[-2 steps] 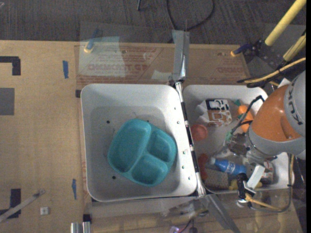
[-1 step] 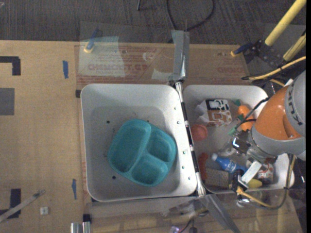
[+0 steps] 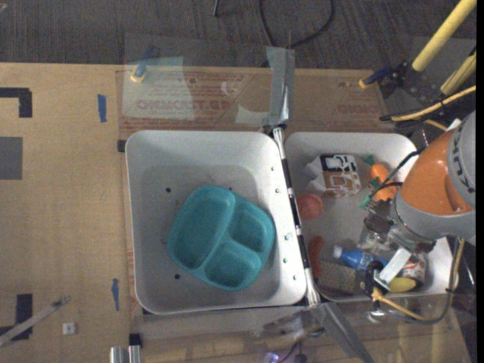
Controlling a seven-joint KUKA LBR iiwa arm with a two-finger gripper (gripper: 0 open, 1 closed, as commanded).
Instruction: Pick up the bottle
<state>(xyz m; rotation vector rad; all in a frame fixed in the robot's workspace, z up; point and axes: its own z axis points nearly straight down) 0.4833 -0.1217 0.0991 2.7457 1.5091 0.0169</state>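
A clear bottle (image 3: 355, 259) with a blue cap lies on its side in the lower part of the right bin (image 3: 344, 144), cap pointing left. My gripper (image 3: 378, 237) hangs low over the bottle's right end, under the orange band of the arm (image 3: 427, 187). The wrist hides the bottle's far end and the spot where gripper and bottle meet.
The right bin also holds a small carton (image 3: 339, 174), an orange item (image 3: 380, 178), a red ball (image 3: 308, 206), a red piece (image 3: 314, 249), a brown pad (image 3: 337, 277) and a yellow item (image 3: 404, 283). A teal divided plate (image 3: 221, 237) lies in the left bin (image 3: 151, 172).
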